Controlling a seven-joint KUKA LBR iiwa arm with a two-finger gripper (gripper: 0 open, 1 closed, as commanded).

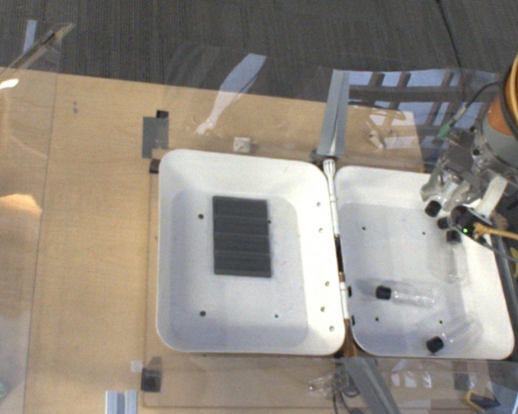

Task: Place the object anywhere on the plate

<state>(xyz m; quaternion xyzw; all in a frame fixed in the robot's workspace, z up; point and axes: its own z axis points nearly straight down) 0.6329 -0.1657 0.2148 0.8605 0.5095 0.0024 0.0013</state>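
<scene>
A dark grey ribbed plate [243, 236] lies flat in the middle of the left bin [178, 267]. In the right bin [362, 224], a clear tube with a black cap [403, 295] lies on its side near the front. A second clear capped tube [449, 335] lies slanted in the front right corner. My gripper [447, 213] hangs over the right bin's back right part, well above and behind both tubes. Nothing shows between its tips.
A grey metal bar [335, 115] stands behind the seam between the two bins. Small black clamps [155, 136] sit at the left bin's corners. Cables [500, 232] trail along the right bin's right edge.
</scene>
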